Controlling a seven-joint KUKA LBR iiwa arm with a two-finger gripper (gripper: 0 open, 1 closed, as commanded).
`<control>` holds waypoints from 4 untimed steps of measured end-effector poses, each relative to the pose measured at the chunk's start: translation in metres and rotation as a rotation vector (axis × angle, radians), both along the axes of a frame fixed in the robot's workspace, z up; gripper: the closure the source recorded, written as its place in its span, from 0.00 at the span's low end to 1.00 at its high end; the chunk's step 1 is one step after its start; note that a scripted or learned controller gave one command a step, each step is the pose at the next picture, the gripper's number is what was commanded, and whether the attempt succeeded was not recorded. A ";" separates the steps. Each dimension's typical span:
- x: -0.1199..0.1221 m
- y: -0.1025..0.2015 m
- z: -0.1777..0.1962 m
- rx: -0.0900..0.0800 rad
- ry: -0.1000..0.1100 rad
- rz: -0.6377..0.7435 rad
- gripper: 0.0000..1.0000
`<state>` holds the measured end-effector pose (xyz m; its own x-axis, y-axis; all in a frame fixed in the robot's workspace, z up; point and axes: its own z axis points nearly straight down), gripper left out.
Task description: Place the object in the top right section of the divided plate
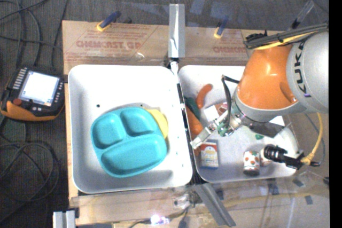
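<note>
**Left bin** (77,131): shallow, white, on the bench.
- One teal divided plate (128,141), lying flat near the bin's middle and turned slightly askew. It has two small sections along the upper side and one long section below.
- One yellow flat piece (162,121), touching the plate's right edge and partly hidden under it.

**Right bin** (235,163): shallow, white, just beside the left bin.
- One orange carrot-like piece (204,94), near the upper left.
- One green piece (192,108) and a second orange piece (195,124), along the left wall.
- One small red-and-white carton (209,155), upright, lower left.
- One small spotted cup (251,162), lower middle.
- One pale card with red print (222,110), partly under the arm.

**Gripper** (207,137): low over the right bin, just above the carton and beside the second orange piece. Whether it is open or closed cannot be told, and no item can be seen held. All loose items lie in the right bin, well apart from the plate.
</note>
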<state>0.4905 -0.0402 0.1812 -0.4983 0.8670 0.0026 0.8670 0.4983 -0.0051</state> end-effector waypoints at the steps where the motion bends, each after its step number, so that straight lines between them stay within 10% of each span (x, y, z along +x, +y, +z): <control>1: 0.001 0.001 0.006 0.003 0.004 0.001 1.00; 2: -0.007 -0.007 0.000 -0.004 0.000 -0.656 1.00; 3: -0.007 -0.064 0.042 -0.007 0.000 -0.740 1.00; 4: -0.008 -0.150 -0.019 -0.008 0.002 -1.107 1.00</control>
